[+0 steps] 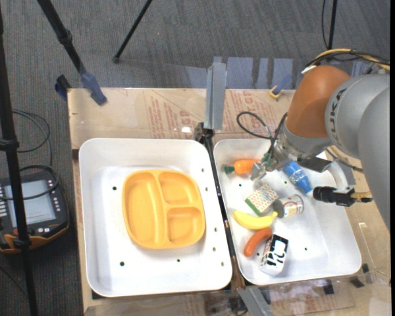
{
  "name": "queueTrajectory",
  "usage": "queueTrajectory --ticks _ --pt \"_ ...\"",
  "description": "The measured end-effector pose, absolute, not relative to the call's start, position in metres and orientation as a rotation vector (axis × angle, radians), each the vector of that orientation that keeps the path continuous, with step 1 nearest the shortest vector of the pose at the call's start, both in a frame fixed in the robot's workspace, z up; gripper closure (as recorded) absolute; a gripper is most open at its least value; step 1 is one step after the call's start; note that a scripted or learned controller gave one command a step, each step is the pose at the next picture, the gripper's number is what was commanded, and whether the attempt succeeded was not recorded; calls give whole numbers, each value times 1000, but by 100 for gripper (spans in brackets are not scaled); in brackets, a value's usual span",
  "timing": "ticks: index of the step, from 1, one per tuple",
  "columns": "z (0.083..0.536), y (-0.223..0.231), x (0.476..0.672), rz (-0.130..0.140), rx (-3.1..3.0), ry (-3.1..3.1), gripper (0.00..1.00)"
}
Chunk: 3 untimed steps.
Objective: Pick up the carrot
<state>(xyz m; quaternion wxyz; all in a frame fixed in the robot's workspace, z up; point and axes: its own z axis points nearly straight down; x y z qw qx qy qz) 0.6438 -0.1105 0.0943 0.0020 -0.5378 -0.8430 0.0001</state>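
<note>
The carrot [241,167] is orange with a green stub at its left end. It lies flat near the far left corner of the right bin [329,255]. My gripper [259,169] comes down from the right and sits at the carrot's right end, covering that tip. The grey arm with its orange band [319,104] rises behind it toward the upper right.
Close by in the right bin lie a blue bottle [296,177], a checkered packet [262,197], a small jar [291,207], a banana [253,220], a red sausage [256,241] and a black-and-white carton [274,254]. The left bin [99,255] holds a yellow divided tray [163,208].
</note>
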Motion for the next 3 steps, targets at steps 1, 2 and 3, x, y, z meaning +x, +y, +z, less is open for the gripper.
queueTrajectory --ticks 1,2,3 --pt "186 -28 645 -1 -1173 -2914 100" --pt "186 -28 645 -1 -1174 -2913 0" --pt "186 -67 627 0 -1193 -2905 0"
